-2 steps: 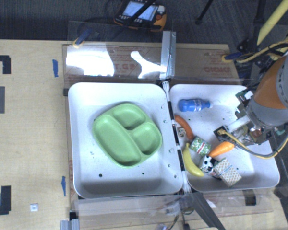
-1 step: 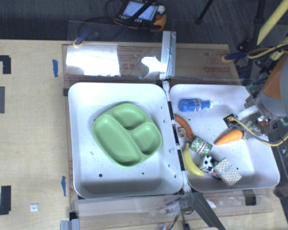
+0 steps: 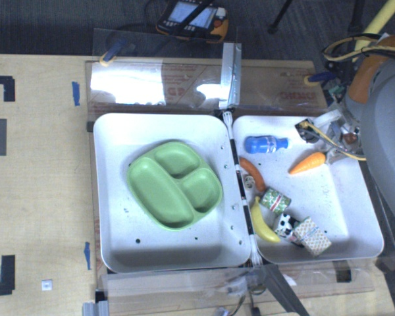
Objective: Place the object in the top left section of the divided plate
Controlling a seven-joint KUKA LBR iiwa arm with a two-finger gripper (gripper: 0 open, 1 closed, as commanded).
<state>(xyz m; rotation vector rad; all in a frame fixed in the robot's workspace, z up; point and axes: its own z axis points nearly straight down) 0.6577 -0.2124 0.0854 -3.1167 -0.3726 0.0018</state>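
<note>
While I am reaching in from the right, my gripper (image 3: 330, 139) is hanging over the far right part of the right bin (image 3: 365, 242), with my grey arm (image 3: 390, 130) rising behind it. Cables and metal parts are crowding the view there, so I cannot tell whether my jaws are spread or pressed together.

An orange carrot (image 3: 307, 163) is lying just beside me, its thick end pointing toward my gripper and its tip pointing toward the bin's middle; whether I am touching it, I cannot tell. A blue bottle (image 3: 265, 144) is lying on its side near the carrot, further from me. Along the bin's left wall a reddish sausage (image 3: 251, 171) is resting, and below it a small green-patterned can (image 3: 275, 201), a yellow banana (image 3: 263, 226), a black-and-white cube (image 3: 286, 225) and a pale speckled box (image 3: 311, 236) are clustering together.

The green divided plate (image 3: 159, 196) is sitting in the middle of the left bin (image 3: 118, 242), turned at a slant, well apart from me.
</note>
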